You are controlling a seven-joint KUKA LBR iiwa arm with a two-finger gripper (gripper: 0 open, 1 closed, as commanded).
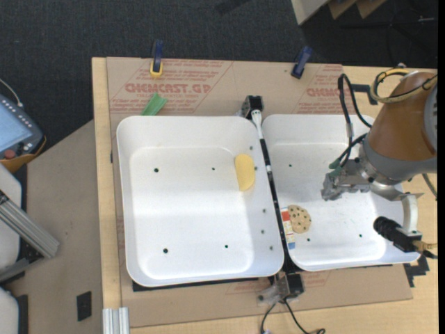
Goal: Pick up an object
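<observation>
- Cardboard sheet [208, 75] printed with red lettering covers the bench top and lies under both bins; a yellow-and-blue clamp [157, 60] and a blue clamp [302, 61] grip its far edge.
- Left bin [139, 207]: shallow, white, with small dark dots on its floor. It touches the right bin [327, 256] along a dark seam down the middle.
- Arm [403, 127]: orange band and grey wrist, reaching in from the right over the right bin, with black cables looped around it.
- Gripper [336, 185]: grey, low over the floor of the right bin, about mid-depth. Jaws: cannot tell whether spread or pressed together; nothing visible between them.
- Yellow oblong object [245, 171]: lies in the left bin, near its right wall, well apart from the gripper.
- Round brown cookie-like object [299, 218] with dark spots: in the right bin near the seam, below and left of the gripper, not touching it.
- Green marker-like item [154, 104]: on the cardboard just beyond the left bin's far-left corner.
</observation>
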